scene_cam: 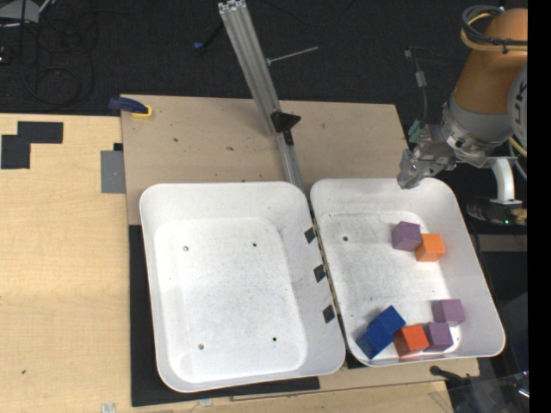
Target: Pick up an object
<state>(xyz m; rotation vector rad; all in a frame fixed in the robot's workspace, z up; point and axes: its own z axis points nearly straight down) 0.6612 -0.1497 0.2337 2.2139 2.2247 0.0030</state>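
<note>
The right bin (362,205) holds several small blocks. A purple block (406,235) touches an orange block (431,247) near its middle right. At the bin's front sit a blue block (380,331), an orange-red block (412,339) and two purple blocks (448,311) (439,336). My gripper (411,173) hangs over the right bin's far rim, above and behind the purple and orange pair, with nothing seen in it. Its fingers look close together.
The left bin (172,231) lies beside the right one, joined by black clips (319,273). A slanted aluminium bar (255,67) rises behind the bins. Cables and a blue-yellow clamp (129,106) lie at the bench's far side.
</note>
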